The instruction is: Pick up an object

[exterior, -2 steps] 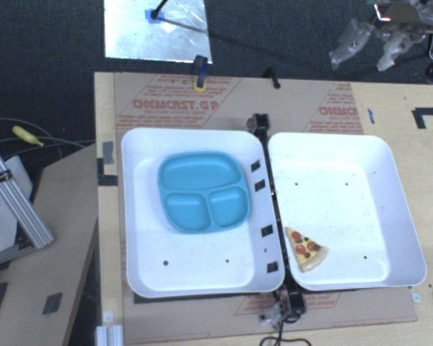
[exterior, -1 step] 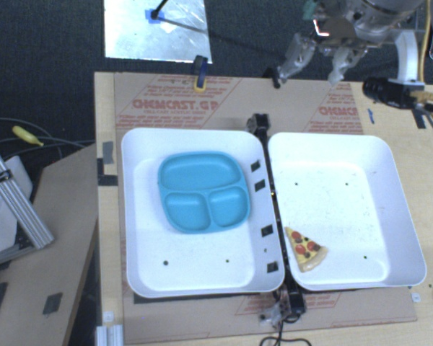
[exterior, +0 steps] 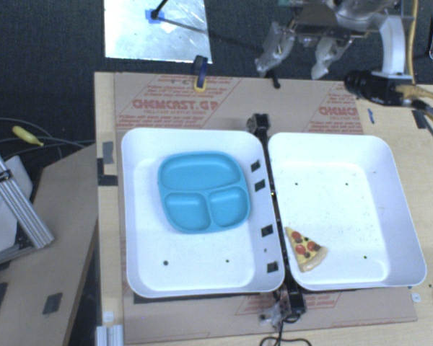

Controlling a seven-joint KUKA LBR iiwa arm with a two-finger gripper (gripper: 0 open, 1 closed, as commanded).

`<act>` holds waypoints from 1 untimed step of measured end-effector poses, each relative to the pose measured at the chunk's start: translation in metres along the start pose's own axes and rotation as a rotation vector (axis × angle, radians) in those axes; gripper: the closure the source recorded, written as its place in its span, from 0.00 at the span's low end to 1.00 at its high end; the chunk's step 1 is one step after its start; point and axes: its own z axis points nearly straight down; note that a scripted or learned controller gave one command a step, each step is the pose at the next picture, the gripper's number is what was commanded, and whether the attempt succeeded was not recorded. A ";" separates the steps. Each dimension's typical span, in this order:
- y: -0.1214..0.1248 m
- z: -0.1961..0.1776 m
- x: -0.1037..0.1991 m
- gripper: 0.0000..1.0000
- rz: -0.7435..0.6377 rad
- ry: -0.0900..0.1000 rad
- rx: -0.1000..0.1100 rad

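A toy pizza slice [exterior: 304, 249] lies in the right bin [exterior: 390, 193], near its front left corner. A blue divided plate [exterior: 203, 192] rests in the left bin [exterior: 141, 215]. My gripper [exterior: 296, 54] hangs high beyond the far edge of the bins, above the cardboard. Its two pale fingers [exterior: 270, 49] are spread apart with nothing between them.
The two white bins sit side by side on a cardboard sheet [exterior: 173, 101], joined by black clips along the middle. A shiny metal sheet [exterior: 157, 20] lies at the back left. An aluminium frame [exterior: 11, 200] stands at the far left.
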 end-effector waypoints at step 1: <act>-0.049 0.036 0.087 0.00 -0.003 0.000 0.011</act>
